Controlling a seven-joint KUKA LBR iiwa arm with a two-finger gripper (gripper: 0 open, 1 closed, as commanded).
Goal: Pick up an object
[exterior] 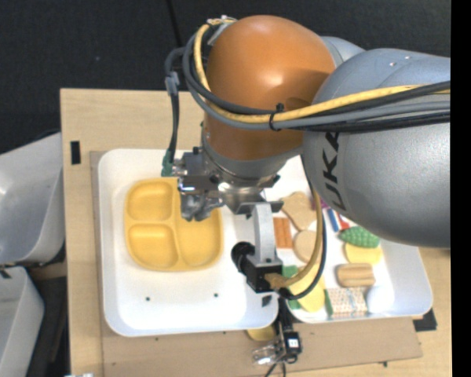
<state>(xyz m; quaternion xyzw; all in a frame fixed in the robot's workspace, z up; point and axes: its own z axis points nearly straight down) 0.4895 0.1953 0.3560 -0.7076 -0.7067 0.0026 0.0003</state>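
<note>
A yellow divided plate (161, 226) lies in the left white bin (110, 234). My gripper (195, 199) hangs under the orange wrist, low over the plate's right upper compartment. I see nothing held in it. In the right bin (412, 289) lie several toy foods: an orange block (282, 232), a tan round piece (304, 244), a green and yellow piece (359, 238), a tan loaf (355, 275), a patterned cracker (347, 302) and a yellow banana shape (312, 297). The arm hides the back of the right bin.
The wooden bench (82, 124) borders both bins. A grey-white housing (20, 203) stands off the bench at the left. The front part of the left bin's floor (180, 301) is bare.
</note>
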